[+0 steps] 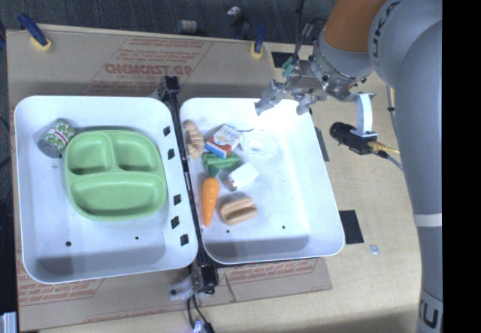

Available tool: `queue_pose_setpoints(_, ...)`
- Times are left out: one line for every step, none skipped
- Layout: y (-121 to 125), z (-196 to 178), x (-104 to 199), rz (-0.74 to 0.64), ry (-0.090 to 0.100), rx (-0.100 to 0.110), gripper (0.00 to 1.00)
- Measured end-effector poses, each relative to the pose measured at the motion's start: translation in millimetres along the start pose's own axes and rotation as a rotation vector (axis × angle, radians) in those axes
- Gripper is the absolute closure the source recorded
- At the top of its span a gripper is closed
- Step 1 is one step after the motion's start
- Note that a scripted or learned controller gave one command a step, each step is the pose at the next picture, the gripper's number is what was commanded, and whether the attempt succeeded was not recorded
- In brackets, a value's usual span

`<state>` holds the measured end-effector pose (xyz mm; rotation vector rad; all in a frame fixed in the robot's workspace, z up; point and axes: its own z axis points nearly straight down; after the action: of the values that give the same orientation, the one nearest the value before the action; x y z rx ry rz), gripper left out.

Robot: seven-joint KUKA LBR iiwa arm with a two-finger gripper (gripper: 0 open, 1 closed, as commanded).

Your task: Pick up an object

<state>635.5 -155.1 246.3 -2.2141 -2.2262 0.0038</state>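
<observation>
Gripper position: the gripper (284, 98) is seen above the far right corner of the right bin (319, 207), close to the rim, with the grey arm reaching in from the right.

Jaw state: the two fingers are seen spread apart, with nothing between them; nothing is held.

Candidate objects: a cluster is gathered in the left half of the right bin, made up of a carrot (210, 201), a hot-dog bun (237, 210), a small white block (243, 174), a green item (219, 163), a red, white and blue carton (223, 140) and a tan piece (194, 139) against the divider.

Direction from jaws: the cluster is placed to the left of the gripper and toward the near side; the carton is judged nearest, the carrot and bun farthest.

Long axes: the carrot is laid lengthwise far-to-near, tip pointing near; the bun is laid roughly across the bin, left to right.

Crowding: the carton, the green item and the white block are seen touching or overlapping; the bun is set just beside the carrot, with bare floor on its right.

Other bin: a green divided plate (115, 174) and a small can (55, 136) are kept in the left bin (30, 249), well apart from the gripper.

Coming move, as judged: a shift leftward and nearward is called for before any descent, with the fingers turned across the chosen object's long axis.

Risk, as judged: a neighbour could be caught or pushed in the crowded middle.
</observation>
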Motion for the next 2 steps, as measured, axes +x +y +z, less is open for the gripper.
queue_pose_setpoints(20.9,-61.2,-48.0,0.001,0.000,-0.004,0.00)
queue_pose_setpoints(-41.8,137.3,-1.8,0.000,0.001,0.003,0.00)
